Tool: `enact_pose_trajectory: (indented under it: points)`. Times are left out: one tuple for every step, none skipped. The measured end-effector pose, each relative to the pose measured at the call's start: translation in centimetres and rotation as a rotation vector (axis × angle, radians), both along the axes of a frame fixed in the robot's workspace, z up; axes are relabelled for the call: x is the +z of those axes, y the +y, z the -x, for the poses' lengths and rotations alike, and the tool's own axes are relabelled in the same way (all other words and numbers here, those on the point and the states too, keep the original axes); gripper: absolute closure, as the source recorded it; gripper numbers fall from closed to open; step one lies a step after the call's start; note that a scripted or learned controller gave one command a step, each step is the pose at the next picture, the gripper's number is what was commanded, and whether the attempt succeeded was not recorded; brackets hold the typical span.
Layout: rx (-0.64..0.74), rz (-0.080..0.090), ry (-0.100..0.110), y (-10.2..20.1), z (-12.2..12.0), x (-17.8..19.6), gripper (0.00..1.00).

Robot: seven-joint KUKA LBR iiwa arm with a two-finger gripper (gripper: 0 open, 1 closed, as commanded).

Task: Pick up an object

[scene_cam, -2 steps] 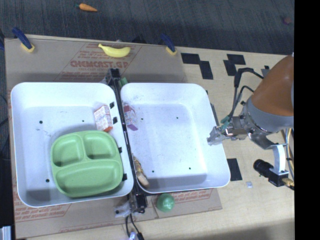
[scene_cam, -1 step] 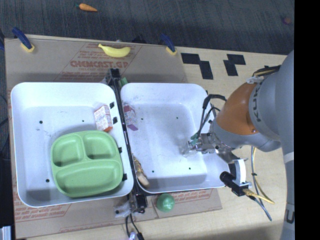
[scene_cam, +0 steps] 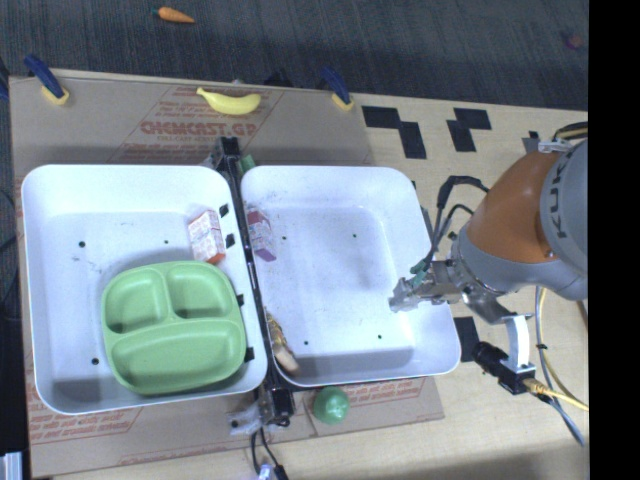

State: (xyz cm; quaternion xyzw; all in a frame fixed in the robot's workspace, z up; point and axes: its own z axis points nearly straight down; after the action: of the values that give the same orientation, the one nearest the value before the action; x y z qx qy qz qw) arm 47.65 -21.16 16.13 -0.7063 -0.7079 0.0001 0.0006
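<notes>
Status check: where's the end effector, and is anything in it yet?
End effector over right bin, right edge; nothing seen held. Small packet by left wall, apart. Path unobstructed.

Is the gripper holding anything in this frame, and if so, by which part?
It cannot be told. The gripper sits at the right edge of the right bin, and the view is too small and blurred to show anything between its fingers.

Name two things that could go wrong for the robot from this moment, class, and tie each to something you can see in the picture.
1. The gripper sits at the right bin's right wall, apart from the small packet by the divider; closing here would likely catch nothing.
2. The packet and the item at the bin's lower left corner hug the wall, so the gripper might strike the rim.
</notes>
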Motion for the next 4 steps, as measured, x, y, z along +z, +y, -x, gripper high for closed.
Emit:
enact_pose_trajectory:
  points:
    - [0.004, 0.002, -0.004, 1.5, -0.1, 7.9, 1.00]
    - [0.003, 0.000, 0.002, 0.0, 0.0, 5.8, 1.00]
    - [0.004, 0.002, -0.004, 0.0, -0.1, 9.6, 1.00]
    - [0.003, -0.001, 0.001, 0.1, 0.0, -6.9, 1.00]
